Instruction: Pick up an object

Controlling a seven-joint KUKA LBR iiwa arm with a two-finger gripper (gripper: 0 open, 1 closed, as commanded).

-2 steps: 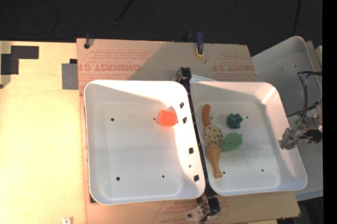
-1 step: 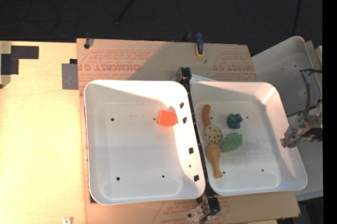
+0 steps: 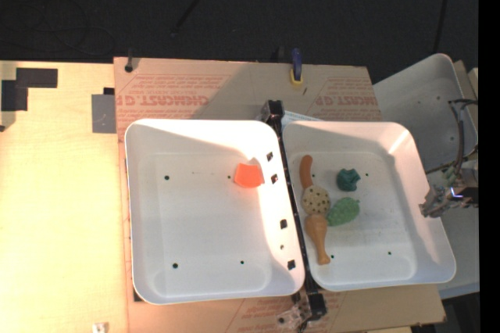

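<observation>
Beyond the right bin's (image 3: 414,167) far-right rim waits your hand (image 3: 444,201); whether it's open, I cannot tell. Choose the teal lump (image 3: 348,179), apart from its neighbours, and descend straight.

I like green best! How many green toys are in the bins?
2, both in the right bin: a dark teal toy and, below it, a lighter green toy.

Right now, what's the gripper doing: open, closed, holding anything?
Two-finger gripper: at the right bin's outer edge, too small and blurred to tell.
</observation>
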